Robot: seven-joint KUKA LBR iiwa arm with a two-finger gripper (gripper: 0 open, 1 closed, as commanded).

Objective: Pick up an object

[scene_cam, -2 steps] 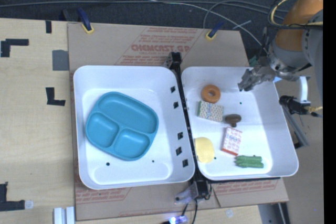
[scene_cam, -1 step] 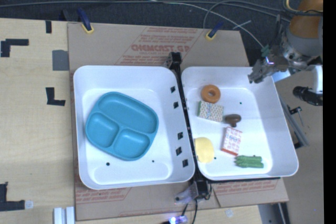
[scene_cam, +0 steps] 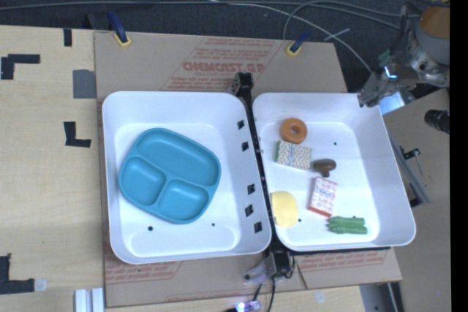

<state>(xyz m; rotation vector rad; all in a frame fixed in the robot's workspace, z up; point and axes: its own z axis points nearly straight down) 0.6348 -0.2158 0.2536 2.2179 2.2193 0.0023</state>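
Note:
The right bin (scene_cam: 380,150) holds several small objects: a brown ring-shaped doughnut (scene_cam: 293,130), a patterned square packet (scene_cam: 293,155), a dark brown mushroom-like piece (scene_cam: 324,166), a red and white packet (scene_cam: 322,196), a yellow lemon-like piece (scene_cam: 284,208) and a green bean pod (scene_cam: 346,225). My gripper (scene_cam: 379,91) hangs at the bin's far right corner, above the rim and apart from all of them. Nothing shows between its tips.
The left bin (scene_cam: 117,113) holds a blue divided plate (scene_cam: 170,174). Both bins rest on a cardboard sheet (scene_cam: 219,62) clipped to the wooden bench. Cables (scene_cam: 241,5) run across the dark back. The arm's orange band (scene_cam: 437,18) is at the right edge.

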